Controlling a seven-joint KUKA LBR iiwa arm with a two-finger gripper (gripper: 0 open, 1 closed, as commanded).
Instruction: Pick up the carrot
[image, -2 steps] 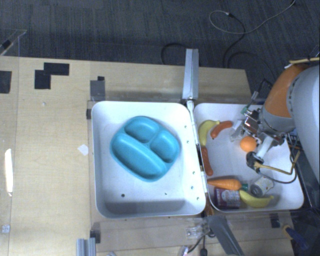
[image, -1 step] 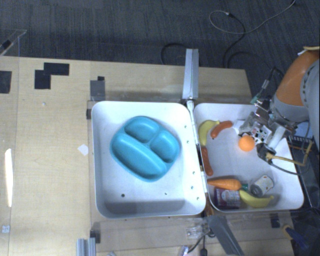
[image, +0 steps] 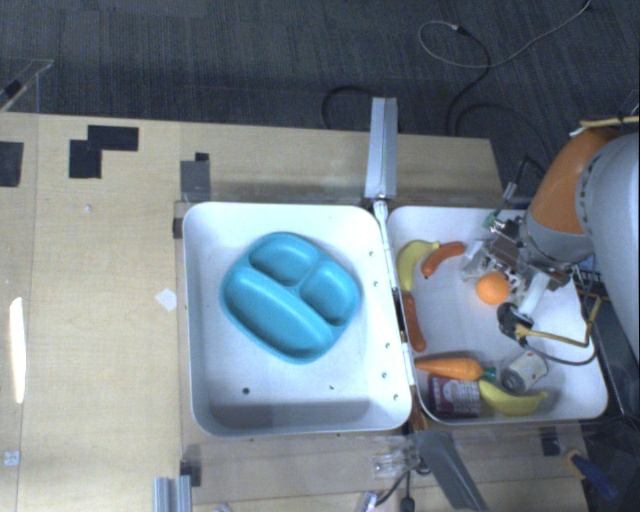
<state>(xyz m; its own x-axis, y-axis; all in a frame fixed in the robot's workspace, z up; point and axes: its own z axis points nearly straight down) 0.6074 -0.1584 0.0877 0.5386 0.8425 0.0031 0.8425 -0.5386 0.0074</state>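
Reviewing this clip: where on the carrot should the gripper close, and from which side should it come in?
Grip the carrot at its thick middle, coming straight down from above with fingers across its width. It lies flat, roughly left to right, near the right bin's front wall. The banana and a dark can crowd its near side, so a side approach looks blocked.

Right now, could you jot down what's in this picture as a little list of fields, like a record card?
left bin: holds a blue divided plate
right bin: toy food, jumbled
carrot: lying near the front of the right bin, beside a yellow banana
other food: orange ball, red sausage
gripper: low over the right bin's back, by the orange ball, well away from the carrot
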